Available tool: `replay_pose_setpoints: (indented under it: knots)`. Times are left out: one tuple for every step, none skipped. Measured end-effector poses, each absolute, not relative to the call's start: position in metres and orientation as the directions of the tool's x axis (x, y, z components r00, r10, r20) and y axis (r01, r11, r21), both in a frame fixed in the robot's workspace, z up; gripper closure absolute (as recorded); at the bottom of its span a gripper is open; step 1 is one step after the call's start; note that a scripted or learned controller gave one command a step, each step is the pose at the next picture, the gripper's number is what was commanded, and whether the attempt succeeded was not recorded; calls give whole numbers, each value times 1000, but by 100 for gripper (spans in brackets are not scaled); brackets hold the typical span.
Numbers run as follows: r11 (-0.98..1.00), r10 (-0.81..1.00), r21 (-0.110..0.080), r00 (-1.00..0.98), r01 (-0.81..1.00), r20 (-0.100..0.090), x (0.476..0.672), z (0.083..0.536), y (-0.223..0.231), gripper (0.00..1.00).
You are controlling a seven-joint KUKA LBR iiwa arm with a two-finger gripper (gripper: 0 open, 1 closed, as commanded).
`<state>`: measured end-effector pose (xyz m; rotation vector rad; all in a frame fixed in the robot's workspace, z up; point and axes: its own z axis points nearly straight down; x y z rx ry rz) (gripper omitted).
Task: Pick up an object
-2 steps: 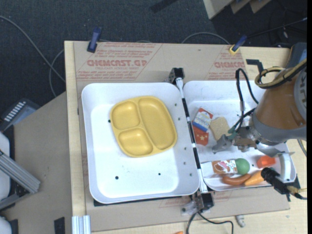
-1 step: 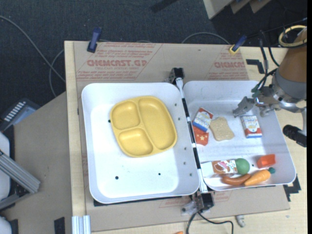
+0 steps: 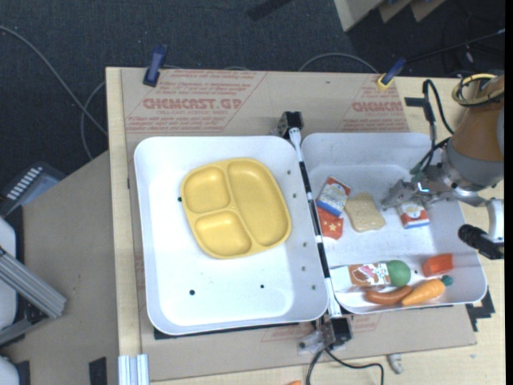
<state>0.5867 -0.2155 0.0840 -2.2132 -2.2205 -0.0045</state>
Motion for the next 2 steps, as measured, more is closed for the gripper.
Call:
replay_pose_setpoints:
  knots:
    - [2, 1000, 1, -2, 1000, 0, 587, 95, -218, 100]
    - [2, 1000, -2, -2, 1000, 1, 667, 84, -162, 100]
